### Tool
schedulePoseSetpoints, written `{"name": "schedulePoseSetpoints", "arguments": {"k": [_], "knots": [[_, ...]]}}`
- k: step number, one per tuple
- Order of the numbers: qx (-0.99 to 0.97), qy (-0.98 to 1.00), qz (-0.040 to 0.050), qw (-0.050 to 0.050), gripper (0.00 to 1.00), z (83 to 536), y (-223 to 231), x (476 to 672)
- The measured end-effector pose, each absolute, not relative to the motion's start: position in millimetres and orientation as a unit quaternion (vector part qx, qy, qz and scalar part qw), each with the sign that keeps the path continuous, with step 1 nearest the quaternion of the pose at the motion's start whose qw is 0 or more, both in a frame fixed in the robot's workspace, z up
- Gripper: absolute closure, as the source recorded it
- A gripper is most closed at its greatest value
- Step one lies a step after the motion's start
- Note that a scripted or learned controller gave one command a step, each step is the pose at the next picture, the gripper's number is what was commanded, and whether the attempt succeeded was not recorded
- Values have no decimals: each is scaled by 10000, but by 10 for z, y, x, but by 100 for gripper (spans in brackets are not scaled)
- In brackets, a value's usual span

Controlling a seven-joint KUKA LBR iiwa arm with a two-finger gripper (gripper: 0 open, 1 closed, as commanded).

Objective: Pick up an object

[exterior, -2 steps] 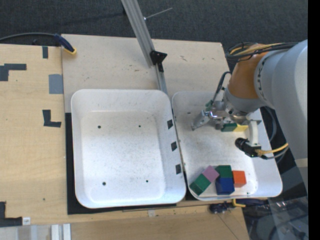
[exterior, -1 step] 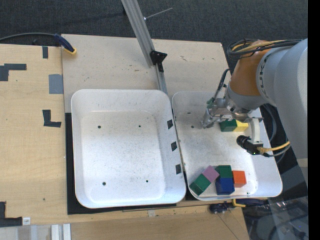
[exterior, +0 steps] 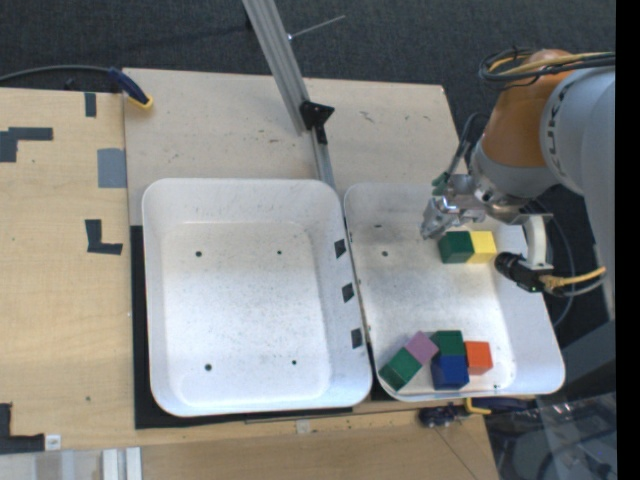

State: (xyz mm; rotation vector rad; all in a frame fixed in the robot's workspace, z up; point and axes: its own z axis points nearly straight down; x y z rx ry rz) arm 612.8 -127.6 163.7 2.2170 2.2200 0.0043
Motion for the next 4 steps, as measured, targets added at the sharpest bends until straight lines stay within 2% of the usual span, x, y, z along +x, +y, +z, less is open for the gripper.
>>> {"name": "schedulePoseSetpoints", "arguments": {"k": [1,3,4], "knots": [[7062,7081,16,21,100,2197,-1203,6216],[7066,7076,8,12,100,2963,-1159,6190],[7050,7092,-7,-14,100,2745,-621,6278]]}}
